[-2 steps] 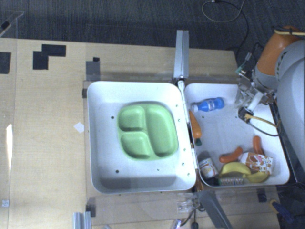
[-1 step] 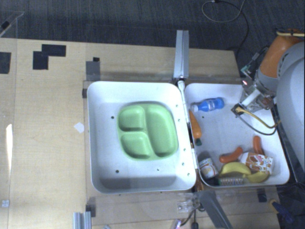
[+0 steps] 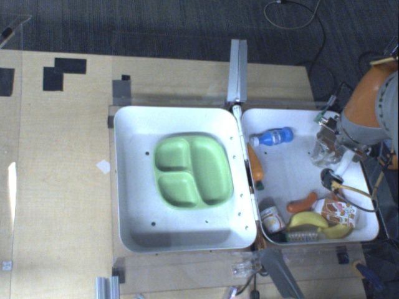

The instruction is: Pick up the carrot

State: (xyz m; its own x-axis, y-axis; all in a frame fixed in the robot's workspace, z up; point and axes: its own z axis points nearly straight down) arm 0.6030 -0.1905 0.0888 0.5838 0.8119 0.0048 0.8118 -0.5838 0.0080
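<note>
Two white bins sit side by side on the bench point(image 3: 62, 198), and the action is all on the right. The left bin point(image 3: 134, 185) carries a green divided tray point(image 3: 192, 170) near its middle. The right bin point(image 3: 293, 167) is the busy one: the carrot point(image 3: 255, 165) lies along its left wall, just beside the divider between the bins, orange body pointing toward the far edge and dark green end toward the near edge. A clear bottle with a blue cap and label point(image 3: 272, 136) lies near the far left corner, just beyond the carrot's tip. Down along the near edge there's a cluster: a small can point(image 3: 270, 218) in the near left corner, a red sausage-like piece point(image 3: 302, 202), a yellow banana point(image 3: 315, 223), and a white carton with red print point(image 3: 339, 212) toward the near right corner.

The gripper point(image 3: 326, 147) hangs over the right side of the right bin, well apart from the carrot, with the arm's orange band point(image 3: 368, 101) above it at the right edge. Whether the gripper is wide or narrow I cannot tell from this angle. The carrot rests untouched in the bin.
</note>
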